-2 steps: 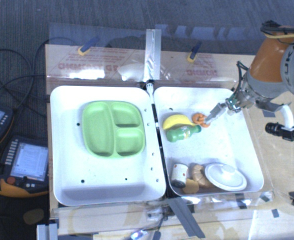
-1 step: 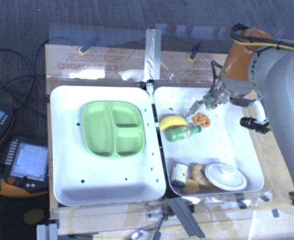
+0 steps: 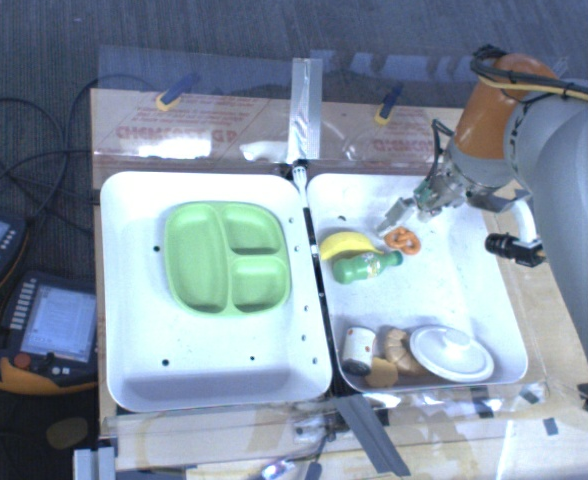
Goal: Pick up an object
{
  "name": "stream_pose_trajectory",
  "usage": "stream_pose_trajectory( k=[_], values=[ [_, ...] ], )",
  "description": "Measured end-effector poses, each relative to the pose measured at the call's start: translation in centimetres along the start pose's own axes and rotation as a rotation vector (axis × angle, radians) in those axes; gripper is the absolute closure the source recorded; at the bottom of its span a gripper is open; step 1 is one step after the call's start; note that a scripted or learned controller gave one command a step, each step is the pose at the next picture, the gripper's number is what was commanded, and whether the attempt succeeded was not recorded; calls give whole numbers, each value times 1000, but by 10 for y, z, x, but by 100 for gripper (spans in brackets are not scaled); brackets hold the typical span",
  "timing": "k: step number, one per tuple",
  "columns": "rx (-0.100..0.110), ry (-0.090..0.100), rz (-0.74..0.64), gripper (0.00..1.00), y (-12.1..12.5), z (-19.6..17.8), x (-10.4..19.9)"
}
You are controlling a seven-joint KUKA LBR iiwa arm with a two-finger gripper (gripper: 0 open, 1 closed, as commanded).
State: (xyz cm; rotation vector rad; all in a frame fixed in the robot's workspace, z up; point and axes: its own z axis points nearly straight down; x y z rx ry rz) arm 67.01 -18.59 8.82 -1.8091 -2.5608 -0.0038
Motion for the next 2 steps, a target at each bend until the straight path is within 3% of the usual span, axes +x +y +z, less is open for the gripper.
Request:
stream_pose_trajectory(
  k=[1,2],
  values=[
    [-8,-13,-2,100,2,-11,-2],
    [-7,-18,-178,100,6,-2,13]
  ],
)
